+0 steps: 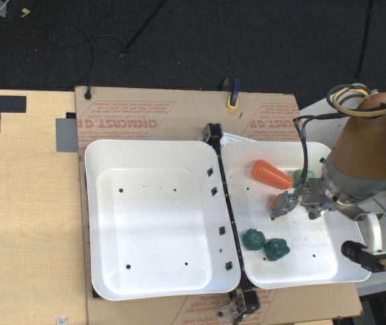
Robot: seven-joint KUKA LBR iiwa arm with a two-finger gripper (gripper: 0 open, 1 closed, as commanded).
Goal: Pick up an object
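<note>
We see the arm reaching in over the right bin, its gripper low above the bin floor; we cannot tell whether it is clenched or released. The left bin lies well to the gripper's left. The orange carrot-shaped object lies just beyond the gripper, up and slightly left of it. Two dark green lumps, one touching the other, sit near the gripper on its near side. A small reddish piece shows right at the gripper.
</note>
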